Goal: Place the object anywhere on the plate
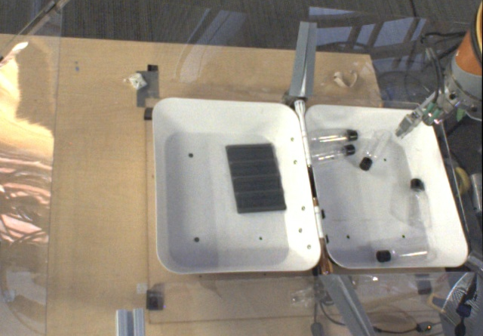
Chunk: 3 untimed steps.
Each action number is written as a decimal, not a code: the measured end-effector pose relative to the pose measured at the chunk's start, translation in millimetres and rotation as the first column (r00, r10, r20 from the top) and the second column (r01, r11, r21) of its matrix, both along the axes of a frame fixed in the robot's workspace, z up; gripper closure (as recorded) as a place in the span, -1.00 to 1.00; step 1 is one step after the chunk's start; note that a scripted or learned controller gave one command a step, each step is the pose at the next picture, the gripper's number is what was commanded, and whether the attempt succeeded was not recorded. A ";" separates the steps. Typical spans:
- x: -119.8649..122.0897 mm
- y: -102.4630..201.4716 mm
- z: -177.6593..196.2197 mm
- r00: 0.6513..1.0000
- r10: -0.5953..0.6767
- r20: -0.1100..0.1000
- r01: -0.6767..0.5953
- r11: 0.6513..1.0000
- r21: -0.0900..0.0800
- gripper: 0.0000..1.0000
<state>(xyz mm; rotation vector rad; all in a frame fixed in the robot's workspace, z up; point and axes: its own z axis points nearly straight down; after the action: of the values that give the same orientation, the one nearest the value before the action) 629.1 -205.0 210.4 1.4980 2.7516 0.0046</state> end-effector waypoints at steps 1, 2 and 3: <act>40.5 74.9 130.4 0.885 -0.466 -0.002 0.466 0.885 0.003 1.00; 40.7 122.9 164.1 0.999 0.047 0.000 -0.047 0.999 0.001 1.00; 40.1 186.6 227.0 0.964 0.267 0.000 -0.267 0.964 -0.001 1.00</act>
<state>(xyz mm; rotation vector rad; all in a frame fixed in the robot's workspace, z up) 669.2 -18.4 437.4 1.1130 2.9285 0.0058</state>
